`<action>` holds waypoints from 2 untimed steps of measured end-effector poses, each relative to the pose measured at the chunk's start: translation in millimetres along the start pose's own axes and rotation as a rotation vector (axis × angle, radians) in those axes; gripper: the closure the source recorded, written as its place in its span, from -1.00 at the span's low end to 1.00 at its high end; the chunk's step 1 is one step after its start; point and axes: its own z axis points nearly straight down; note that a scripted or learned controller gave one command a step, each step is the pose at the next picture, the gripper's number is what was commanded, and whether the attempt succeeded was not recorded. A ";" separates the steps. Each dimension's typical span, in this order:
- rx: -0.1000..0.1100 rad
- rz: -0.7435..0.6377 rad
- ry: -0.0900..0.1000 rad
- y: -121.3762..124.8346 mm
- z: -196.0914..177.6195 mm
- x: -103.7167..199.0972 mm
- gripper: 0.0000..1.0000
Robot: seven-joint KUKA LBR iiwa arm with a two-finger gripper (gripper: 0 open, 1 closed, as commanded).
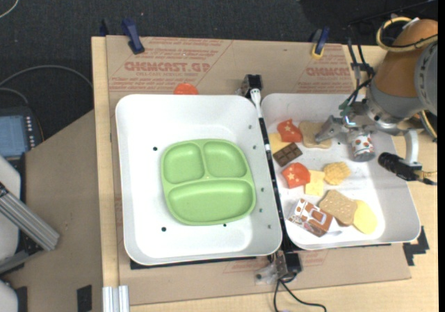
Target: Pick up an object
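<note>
The right bin [400, 231] holds several toy foods: a red piece [288, 130], a brown chocolate bar [286, 154], a red strawberry [297, 174], a round cracker [336, 172], a slice of toast [338, 206], a yellow disc [364, 219] and a red-and-white packet [310, 216]. My gripper [325, 134] reaches in from the right and sits low over the bin's back part, on a tan flat piece [308, 128] just right of the red piece. A small white-and-red can [361, 145] lies right beside the gripper.
The left bin [139, 130] bears a green divided plate [207, 181]. A black divider rail [265, 151] runs between the bins. The arm's orange band [403, 60] hangs above the right bin's back right corner. Blue clamps [132, 35] hold the cardboard base.
</note>
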 end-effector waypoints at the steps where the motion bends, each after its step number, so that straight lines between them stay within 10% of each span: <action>1: 0.000 0.000 0.000 0.1 -0.1 0.0 -1.00; 2: 0.000 0.000 0.000 0.0 -0.1 -0.1 -1.00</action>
